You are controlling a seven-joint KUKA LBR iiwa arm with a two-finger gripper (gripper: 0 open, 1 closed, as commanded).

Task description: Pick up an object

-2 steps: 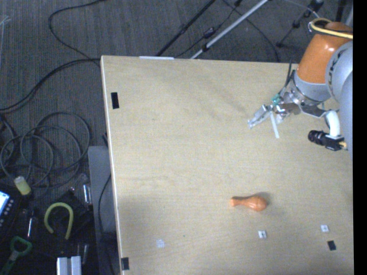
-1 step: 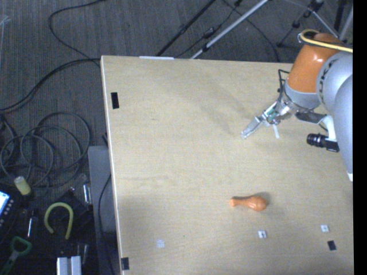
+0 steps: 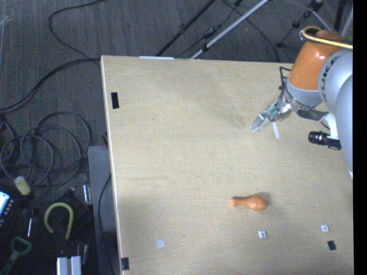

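Note:
A small orange gourd-shaped object (image 3: 250, 202) lies on its side on the tan bench top (image 3: 172, 153), its thin neck pointing left. My gripper (image 3: 265, 129) hangs above the bench at the upper right, some way behind the orange object and slightly to its right. Its two pale fingers (image 3: 257, 124) are spread apart with nothing between them. The grey arm with its orange band (image 3: 312, 62) comes in from the right edge.
A black marker (image 3: 114, 100) sits near the bench's left edge. Small white tags (image 3: 262, 234) and a black tag (image 3: 331, 245) lie near the front right. Cables (image 3: 46, 148) and tripod legs (image 3: 241, 16) are on the floor beyond the bench.

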